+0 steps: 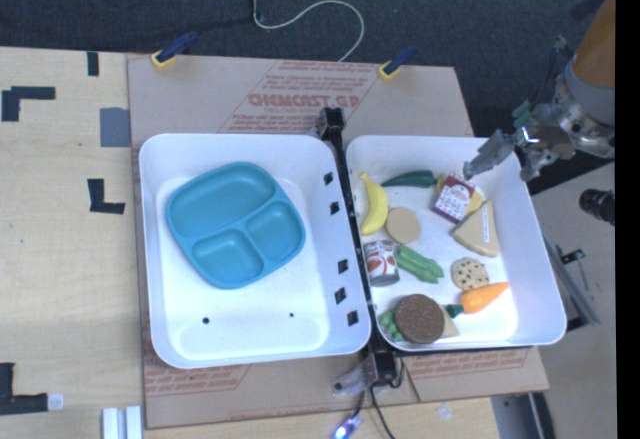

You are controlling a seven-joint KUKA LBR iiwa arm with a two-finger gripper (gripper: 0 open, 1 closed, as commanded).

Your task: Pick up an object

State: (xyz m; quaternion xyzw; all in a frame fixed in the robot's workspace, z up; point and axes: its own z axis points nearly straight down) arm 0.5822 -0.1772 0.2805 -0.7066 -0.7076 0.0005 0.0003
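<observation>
Both white bins (160, 227) look like smooth, slightly glossy plastic. The blue tray (235, 222) looks like matt plastic. Beneath lies printed cardboard (290, 97) on a pale wood-look bench (60, 257).

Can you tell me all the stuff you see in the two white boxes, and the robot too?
left bin: 1, white, left half of the bench
divided plate: 1, blue, in the left bin
right bin: 1, white, right beside the left bin
banana: 1, yellow, right bin, near its left wall
bean pod: 1, dark green, top of the right bin
small box: 1, red and white, upper right bin
cheese wedge: 1, pale yellow, right side
round cracker: 1, tan, middle
can: 1, red and white, left side
pea pod: 1, green, middle
cookie: 1, tan with dark chips, lower right
carrot: 1, orange, lower right
burger: 1, brown, bottom
arm: 1, grey and orange, reaching in from the right
end effector: 1, grey, over the right bin's upper right corner
</observation>
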